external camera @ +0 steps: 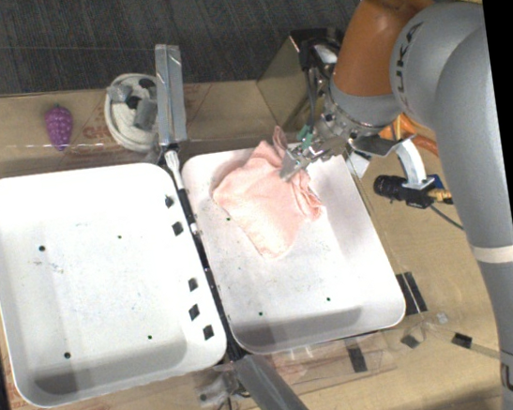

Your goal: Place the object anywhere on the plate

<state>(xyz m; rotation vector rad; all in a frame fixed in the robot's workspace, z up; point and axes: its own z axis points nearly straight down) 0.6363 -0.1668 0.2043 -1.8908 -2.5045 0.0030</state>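
A crumpled pink cloth [260,199] lies in the back half of the right white bin [342,272]. Its right edge is drawn up into a peak next to the wrist. My gripper [291,163] is down at that raised edge, and its fingers look shut on a fold of the cloth. The grey arm with the orange band [375,36] reaches in from the right above the bin's back right corner. Part of the cloth under the gripper is hidden.
The left white bin [87,280] sits beside the right one, with a black-clipped divider [191,256] between them. Behind the bins lie a purple grape-like object [59,126], a white ring-shaped object [132,111] and an upright metal bar [169,88].
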